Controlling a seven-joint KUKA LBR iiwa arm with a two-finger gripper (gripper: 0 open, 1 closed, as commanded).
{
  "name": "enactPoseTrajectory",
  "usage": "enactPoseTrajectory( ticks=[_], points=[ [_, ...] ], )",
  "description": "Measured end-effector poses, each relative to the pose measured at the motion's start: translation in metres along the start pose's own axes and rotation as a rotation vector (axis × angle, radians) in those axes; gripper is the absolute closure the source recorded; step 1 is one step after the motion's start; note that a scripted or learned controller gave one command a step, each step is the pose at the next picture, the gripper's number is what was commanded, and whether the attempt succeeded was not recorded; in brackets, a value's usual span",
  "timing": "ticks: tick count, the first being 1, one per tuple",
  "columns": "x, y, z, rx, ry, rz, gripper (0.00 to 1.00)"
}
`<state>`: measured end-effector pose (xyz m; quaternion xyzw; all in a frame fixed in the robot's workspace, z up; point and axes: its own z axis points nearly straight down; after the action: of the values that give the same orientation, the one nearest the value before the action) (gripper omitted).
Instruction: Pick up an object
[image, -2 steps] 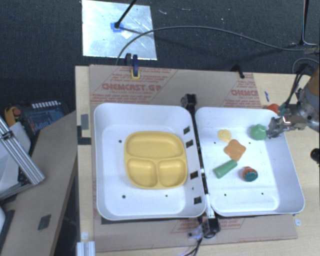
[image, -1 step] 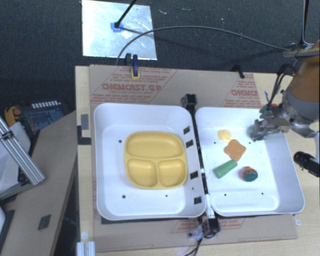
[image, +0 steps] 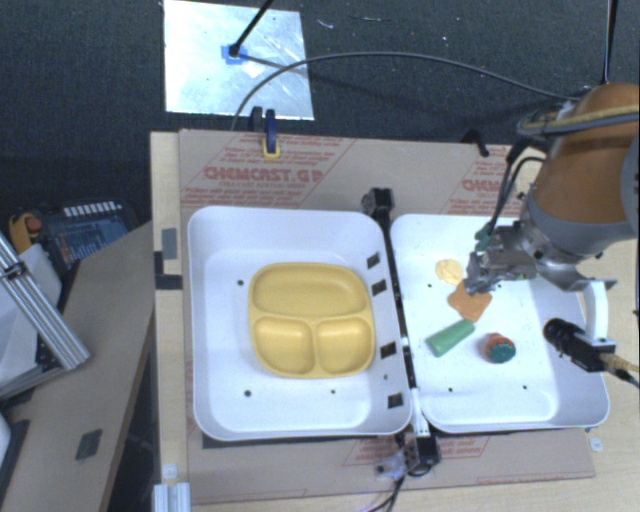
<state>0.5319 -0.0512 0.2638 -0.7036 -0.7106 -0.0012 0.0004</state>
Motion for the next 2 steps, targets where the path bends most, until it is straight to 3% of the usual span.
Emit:
enactPoseTrajectory(
  ticks=[2],
  points=[
    [0.100,-0.027,0.021,0.001,0.000,0.000,1.00]
  ],
)
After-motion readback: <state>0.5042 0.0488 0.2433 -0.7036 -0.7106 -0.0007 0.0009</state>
